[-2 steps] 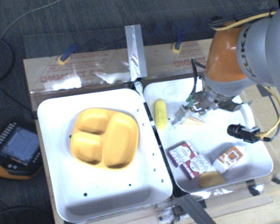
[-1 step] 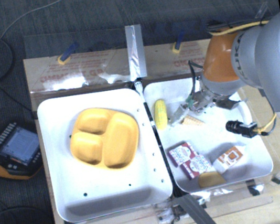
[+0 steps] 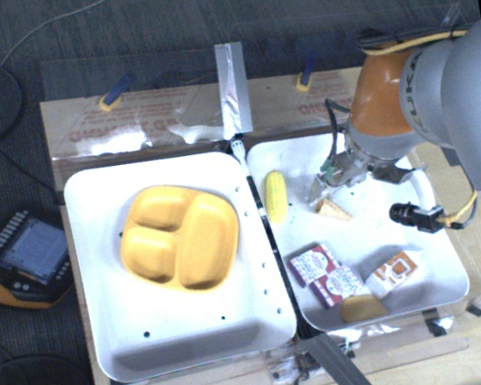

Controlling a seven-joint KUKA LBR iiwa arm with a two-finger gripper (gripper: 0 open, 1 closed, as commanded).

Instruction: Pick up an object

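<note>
My gripper (image 3: 333, 177) is down in the right bin (image 3: 448, 289), near its back middle. Just below its tip lies a small tan wedge (image 3: 335, 209), touching or nearly touching it. A yellow corn cob (image 3: 275, 196) lies to the left along the bin's left wall. Toward the front are two red-and-white packets (image 3: 312, 264) (image 3: 339, 285), an orange-and-white carton (image 3: 393, 271) and a brown oval piece (image 3: 362, 307).
The left bin (image 3: 120, 344) holds a large yellow three-part dish (image 3: 178, 236). The arm's grey body and orange band (image 3: 381, 104) cover the right bin's back right corner. A black cable plug (image 3: 413, 215) hangs over the bin's right side.
</note>
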